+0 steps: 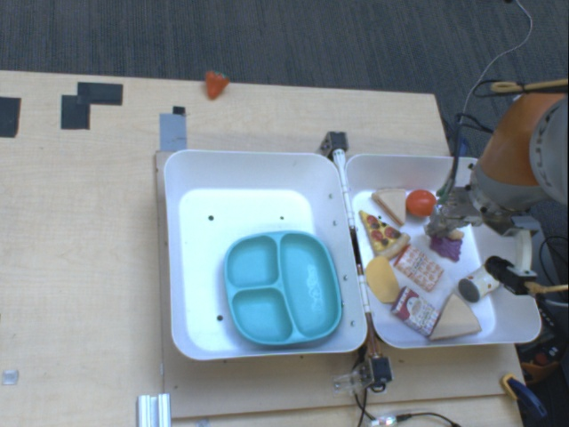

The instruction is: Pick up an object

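Looking down on the bench, I see the gripper point(447, 225) low in the right bin point(524, 332), right over a purple toy point(447, 246); I cannot tell from here how it is set. Around it lie a red tomato point(420, 203), a pizza slice point(382, 233), a sandwich wedge point(388, 205) and a yellow piece point(382, 279). My left bin point(191, 181) holds a blue divided plate point(282, 286).

Right bin point(524, 327) crowded with toy food point(418, 269); left bin point(191, 238) roomy around blue plate point(283, 286).
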{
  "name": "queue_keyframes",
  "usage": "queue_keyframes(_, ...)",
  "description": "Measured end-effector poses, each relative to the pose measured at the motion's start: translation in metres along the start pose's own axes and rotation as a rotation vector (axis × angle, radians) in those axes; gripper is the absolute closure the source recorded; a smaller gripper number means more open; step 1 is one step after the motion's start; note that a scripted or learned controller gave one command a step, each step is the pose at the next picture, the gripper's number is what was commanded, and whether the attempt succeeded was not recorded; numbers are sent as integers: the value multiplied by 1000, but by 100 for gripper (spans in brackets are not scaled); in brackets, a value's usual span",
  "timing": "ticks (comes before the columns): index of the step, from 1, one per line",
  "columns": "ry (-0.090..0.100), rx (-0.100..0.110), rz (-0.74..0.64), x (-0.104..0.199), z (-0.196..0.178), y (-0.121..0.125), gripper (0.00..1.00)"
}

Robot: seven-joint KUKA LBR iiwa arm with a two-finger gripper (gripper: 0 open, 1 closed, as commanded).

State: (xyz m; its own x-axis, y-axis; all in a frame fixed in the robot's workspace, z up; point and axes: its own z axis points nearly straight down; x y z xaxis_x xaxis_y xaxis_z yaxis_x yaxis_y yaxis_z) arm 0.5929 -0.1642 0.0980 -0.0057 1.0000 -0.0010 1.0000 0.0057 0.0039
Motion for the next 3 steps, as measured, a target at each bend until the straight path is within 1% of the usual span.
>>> queue_keyframes(1,1,1,0,0,0,0,0)
queue_keyframes(2,0,-3,-4,1,-11,1,100)
queue_keyframes(3,0,-3,-5,1,-11,1,0)
